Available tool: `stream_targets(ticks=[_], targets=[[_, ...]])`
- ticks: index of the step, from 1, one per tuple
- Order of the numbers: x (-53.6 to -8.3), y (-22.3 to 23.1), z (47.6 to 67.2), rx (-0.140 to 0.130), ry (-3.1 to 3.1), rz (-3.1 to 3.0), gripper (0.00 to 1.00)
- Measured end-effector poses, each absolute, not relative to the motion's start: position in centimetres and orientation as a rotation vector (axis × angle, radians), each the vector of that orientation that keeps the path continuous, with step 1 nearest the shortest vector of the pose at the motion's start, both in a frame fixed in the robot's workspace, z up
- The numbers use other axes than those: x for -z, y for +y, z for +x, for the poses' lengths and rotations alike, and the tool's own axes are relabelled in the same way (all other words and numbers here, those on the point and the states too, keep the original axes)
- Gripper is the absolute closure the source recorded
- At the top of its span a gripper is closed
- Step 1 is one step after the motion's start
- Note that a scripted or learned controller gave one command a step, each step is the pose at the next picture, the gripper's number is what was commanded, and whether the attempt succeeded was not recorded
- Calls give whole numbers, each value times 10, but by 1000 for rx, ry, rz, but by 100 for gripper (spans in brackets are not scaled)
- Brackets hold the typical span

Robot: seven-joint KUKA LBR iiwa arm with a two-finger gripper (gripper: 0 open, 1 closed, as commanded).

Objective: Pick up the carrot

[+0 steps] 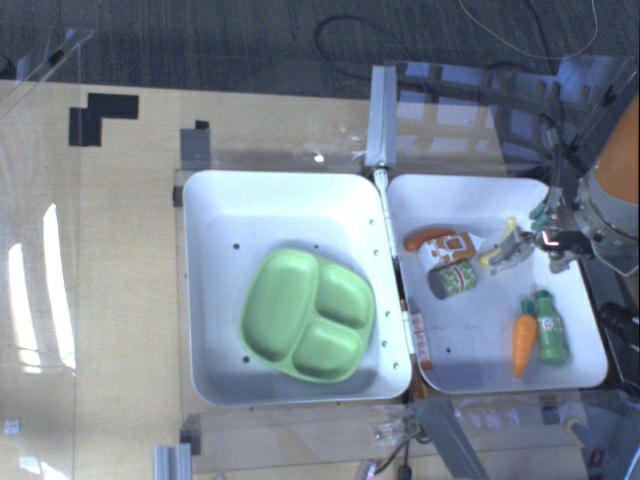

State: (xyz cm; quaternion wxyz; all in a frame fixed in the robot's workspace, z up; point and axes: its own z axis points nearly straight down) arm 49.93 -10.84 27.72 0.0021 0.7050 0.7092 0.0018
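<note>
Right bin: we list the carrot near the front, just beside a green bottle; gripper above the bin's middle, fingers apart, holding nothing. Left bin: green tray.

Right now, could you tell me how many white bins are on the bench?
2. The left bin holds a green tray; the right bin beside it holds the carrot and other items.
</note>
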Motion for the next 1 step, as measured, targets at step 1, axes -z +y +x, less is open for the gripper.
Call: stream_targets(ticks=[1], targets=[[-201,-175,488,-3,2275,2163,0]])
